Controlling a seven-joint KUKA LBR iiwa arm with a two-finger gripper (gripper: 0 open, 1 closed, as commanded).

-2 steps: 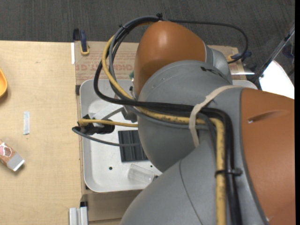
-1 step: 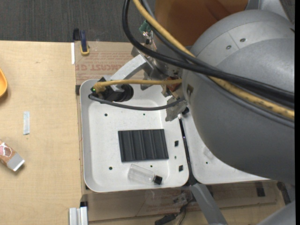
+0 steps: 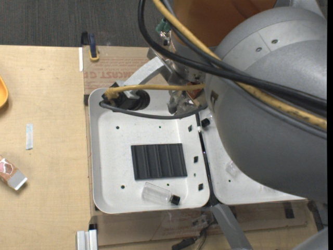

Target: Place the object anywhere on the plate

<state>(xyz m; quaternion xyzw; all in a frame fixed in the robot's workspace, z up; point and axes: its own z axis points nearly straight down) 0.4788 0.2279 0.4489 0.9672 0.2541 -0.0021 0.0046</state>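
A black ribbed plate lies flat in the middle of the left white bin. In front of the plate, near the bin's front wall, a small clear vial with a black cap lies on its side, apart from the plate. My gripper hangs over the bin's back edge, well behind the plate and far from the vial. Cables and the wrist body hide its tips.
The big grey arm body covers most of the right bin. Yellow and black cables loop over the left bin's back left corner. On the bench to the left lie a grey strip and a pink-and-white item.
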